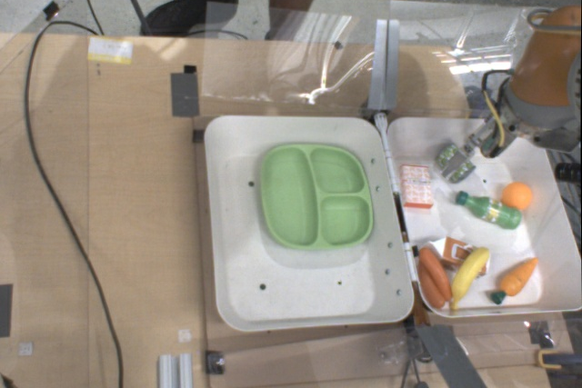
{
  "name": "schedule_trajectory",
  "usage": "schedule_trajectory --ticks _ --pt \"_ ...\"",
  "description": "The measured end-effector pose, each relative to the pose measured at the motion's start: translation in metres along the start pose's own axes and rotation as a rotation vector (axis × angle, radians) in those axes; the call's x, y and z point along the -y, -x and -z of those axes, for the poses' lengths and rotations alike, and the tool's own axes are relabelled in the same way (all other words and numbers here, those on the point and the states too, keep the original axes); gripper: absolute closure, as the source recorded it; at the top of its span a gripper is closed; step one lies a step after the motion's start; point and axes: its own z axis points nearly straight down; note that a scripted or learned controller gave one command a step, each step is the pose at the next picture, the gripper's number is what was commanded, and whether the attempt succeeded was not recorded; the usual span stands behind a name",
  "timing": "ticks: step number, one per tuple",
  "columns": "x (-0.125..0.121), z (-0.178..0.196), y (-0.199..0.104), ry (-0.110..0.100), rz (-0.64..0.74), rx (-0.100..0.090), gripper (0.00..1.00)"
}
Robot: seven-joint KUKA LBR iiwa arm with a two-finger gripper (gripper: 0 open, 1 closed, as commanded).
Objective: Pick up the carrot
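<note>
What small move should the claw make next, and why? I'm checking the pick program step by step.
Probably travel toward the near right corner of the right bin: the claw sits at the bin's far side, while the carrot lies there, with the green bottle and orange between them.

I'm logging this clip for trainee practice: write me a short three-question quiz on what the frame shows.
1. True or false: the carrot lies in the right bin.
2. What lies in the left bin? A) green divided plate B) bottle C) banana
3. Which fruit lies just left of the carrot?

Key:
1. True; it sits near that bin's front right corner, well apart from the gripper.
2. A; the green divided plate.
3. The banana, beside the hot dog.
</note>
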Motion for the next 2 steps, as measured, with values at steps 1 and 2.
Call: schedule_trajectory --ticks 1,2 --pt "0.086 0.050 0.012 -0.008 -0.293 -0.007 0.00" --pt "0.121 -0.014 -0.022 -0.012 -0.472 -0.011 0.00"
